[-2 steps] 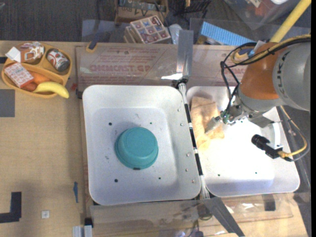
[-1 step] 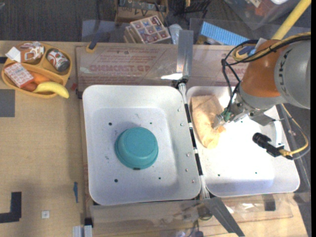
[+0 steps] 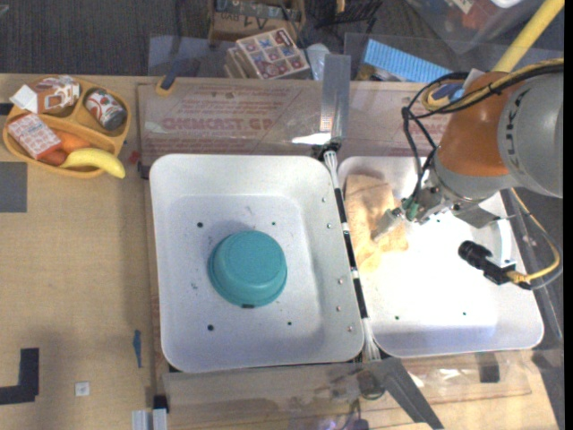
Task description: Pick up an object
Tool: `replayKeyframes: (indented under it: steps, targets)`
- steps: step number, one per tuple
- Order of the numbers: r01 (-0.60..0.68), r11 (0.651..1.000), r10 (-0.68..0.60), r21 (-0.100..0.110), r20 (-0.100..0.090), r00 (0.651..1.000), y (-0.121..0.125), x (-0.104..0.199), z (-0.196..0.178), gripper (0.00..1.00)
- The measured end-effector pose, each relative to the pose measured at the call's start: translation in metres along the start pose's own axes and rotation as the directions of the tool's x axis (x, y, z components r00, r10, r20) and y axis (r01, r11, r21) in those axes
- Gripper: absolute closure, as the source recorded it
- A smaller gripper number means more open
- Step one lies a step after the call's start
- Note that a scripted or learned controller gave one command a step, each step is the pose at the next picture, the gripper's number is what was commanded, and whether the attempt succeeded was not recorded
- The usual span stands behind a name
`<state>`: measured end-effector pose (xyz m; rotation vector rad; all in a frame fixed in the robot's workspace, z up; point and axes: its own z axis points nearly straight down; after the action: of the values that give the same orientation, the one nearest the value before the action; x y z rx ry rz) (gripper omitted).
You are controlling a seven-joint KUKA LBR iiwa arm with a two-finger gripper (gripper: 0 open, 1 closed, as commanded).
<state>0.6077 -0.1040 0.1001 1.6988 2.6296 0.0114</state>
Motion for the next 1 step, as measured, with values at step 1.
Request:
replayKeyframes:
  steps: [1]
  targets:
    - [0.025,1.0,-0.025,0.004,0.001,1.0,0.0073,-0.0039,0.0097,0.0]
